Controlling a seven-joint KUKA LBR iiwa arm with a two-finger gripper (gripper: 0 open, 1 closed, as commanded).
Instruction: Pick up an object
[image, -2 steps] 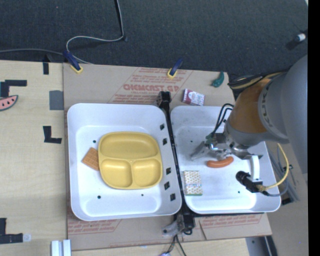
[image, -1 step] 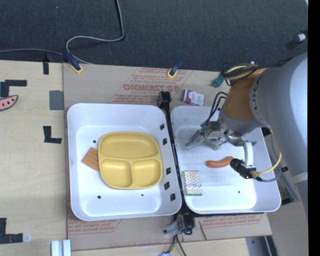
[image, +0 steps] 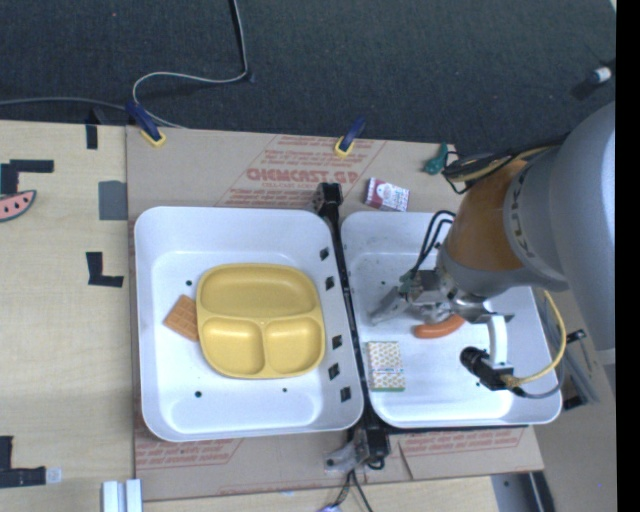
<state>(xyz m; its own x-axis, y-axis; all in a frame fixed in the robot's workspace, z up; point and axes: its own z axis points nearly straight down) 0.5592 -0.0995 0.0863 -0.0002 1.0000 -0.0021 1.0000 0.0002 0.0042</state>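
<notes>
Two bins: shallow white trays side by side on a cardboard sheet (image: 300, 170), split by a black divider with clips.
Left bin (image: 160, 300): holds a yellow divided plate (image: 262, 320), three compartments, lying flat near the middle.
Beside plate: a tan waffle-like cracker (image: 182, 318) pokes out from under the plate's left edge, touching it.
Right bin (image: 450, 400): holds an orange carrot-like piece (image: 438, 328) near the middle, and a small square patterned packet (image: 385, 365) at the near left, close to the divider.
Arm: grey body with orange band (image: 480, 235) reaches in from the right, over the right bin's far half.
Gripper (image: 400, 300): low over the right bin, metal fingers pointing left toward the divider; cannot tell whether they are spread or pressed together.
Gripper vs carrot piece: carrot piece sits just right of and nearer than the fingertips, partly under the wrist; not visibly between the fingers.
Outside bins: a small red and white packet (image: 385, 194) on the cardboard, beyond the right bin's far edge.
Cabling: black and yellow cables (image: 520, 375) loop off the wrist over the right bin's near right.
</notes>
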